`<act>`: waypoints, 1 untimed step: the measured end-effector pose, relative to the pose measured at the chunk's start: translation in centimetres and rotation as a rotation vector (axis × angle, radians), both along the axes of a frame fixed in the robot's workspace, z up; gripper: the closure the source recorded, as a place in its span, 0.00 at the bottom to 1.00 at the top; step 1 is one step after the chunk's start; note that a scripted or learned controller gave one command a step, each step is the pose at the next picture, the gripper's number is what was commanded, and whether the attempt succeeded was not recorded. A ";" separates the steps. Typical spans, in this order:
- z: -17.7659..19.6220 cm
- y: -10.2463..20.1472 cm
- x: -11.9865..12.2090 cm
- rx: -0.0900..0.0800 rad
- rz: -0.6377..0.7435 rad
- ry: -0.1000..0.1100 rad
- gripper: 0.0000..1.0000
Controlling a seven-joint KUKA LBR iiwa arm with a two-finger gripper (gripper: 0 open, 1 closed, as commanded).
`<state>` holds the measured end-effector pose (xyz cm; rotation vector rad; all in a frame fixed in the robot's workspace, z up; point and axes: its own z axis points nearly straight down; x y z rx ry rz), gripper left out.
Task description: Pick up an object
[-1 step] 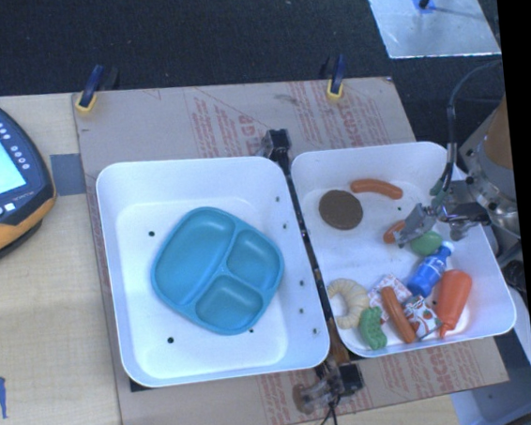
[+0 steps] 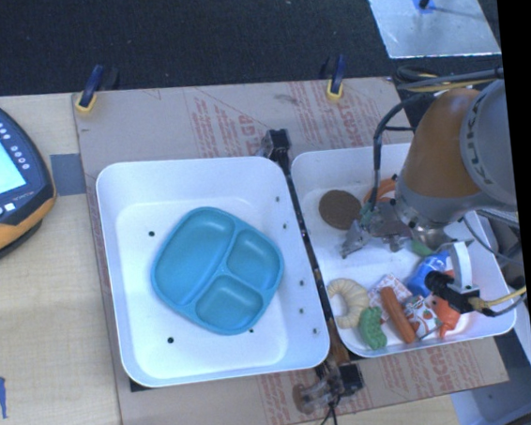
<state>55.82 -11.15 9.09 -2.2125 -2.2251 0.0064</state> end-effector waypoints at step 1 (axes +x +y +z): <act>0.1 -0.3 5.8 0.001 -0.003 -0.002 0.00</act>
